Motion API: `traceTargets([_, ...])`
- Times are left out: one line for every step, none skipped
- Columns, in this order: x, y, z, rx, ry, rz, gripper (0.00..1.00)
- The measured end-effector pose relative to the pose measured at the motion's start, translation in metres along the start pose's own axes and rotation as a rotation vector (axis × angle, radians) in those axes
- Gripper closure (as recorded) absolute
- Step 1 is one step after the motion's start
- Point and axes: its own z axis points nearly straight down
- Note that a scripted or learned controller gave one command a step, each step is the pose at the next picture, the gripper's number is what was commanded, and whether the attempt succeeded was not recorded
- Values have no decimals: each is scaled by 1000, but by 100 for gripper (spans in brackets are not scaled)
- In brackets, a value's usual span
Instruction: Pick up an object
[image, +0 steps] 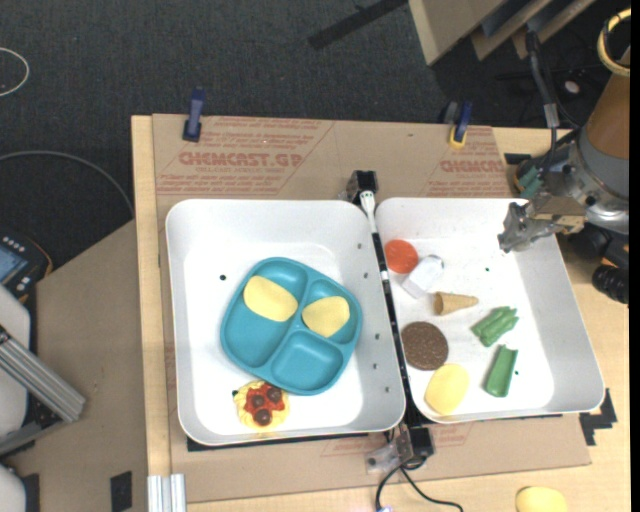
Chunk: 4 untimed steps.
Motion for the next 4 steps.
traceTargets([36, 7, -116, -10, 0, -3, 100])
traceTargets([79, -9, -32, 12, 2, -3, 100])
traceTargets([106, -35, 48, 10, 2, 0, 100])
traceTargets([137, -29, -75, -8, 2, -3, 100])
